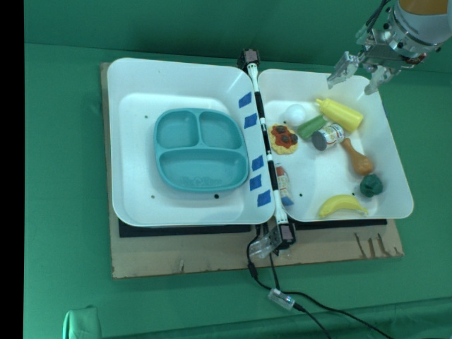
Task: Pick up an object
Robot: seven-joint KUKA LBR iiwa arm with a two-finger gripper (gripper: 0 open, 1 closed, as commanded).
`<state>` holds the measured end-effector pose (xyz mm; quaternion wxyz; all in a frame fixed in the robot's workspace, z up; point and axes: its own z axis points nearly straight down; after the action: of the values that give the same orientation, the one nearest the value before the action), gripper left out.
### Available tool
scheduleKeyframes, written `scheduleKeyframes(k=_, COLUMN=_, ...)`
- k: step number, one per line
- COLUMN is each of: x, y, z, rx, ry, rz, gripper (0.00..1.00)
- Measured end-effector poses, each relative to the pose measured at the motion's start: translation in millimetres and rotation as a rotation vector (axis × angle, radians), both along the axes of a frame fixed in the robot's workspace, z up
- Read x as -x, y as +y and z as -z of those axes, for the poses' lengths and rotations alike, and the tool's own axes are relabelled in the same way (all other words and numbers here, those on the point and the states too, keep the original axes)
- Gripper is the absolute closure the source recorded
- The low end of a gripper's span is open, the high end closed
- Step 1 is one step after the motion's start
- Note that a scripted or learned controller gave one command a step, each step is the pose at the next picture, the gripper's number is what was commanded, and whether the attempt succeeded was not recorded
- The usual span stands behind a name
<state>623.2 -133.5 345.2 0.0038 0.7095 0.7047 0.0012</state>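
Arm hovering over the far edge of the right bin, nothing in its grasp.

From the camera above, the gripper (358,78) is hanging with its two fingers spread apart and nothing between them, just above the far rim of the right bin (395,162). In that bin, a yellow mustard bottle (340,114) is lying nearest the fingers, with a green can (311,126) and a small jar (328,136) touching beside it and a white ball (294,113) to their left. A toy pizza slice (283,139) is sitting near the divider. A drumstick (357,157), a dark green lump (371,185) and a banana (342,205) are lying toward the near right corner. In the left bin (134,94) a teal divided plate (200,150) is resting flat.
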Motion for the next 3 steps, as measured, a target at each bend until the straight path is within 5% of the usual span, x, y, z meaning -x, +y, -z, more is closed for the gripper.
scheduleKeyframes(k=1, x=43, y=-52, z=151, rx=0.004, ry=-0.007, rz=-0.001, gripper=0.0)
scheduleKeyframes(k=2, x=41, y=-56, z=135, rx=0.011, ry=-0.02, rz=0.006, gripper=1.0)
scheduleKeyframes(k=3, x=41, y=-56, z=135, rx=0.011, ry=-0.02, rz=0.006, gripper=0.0)
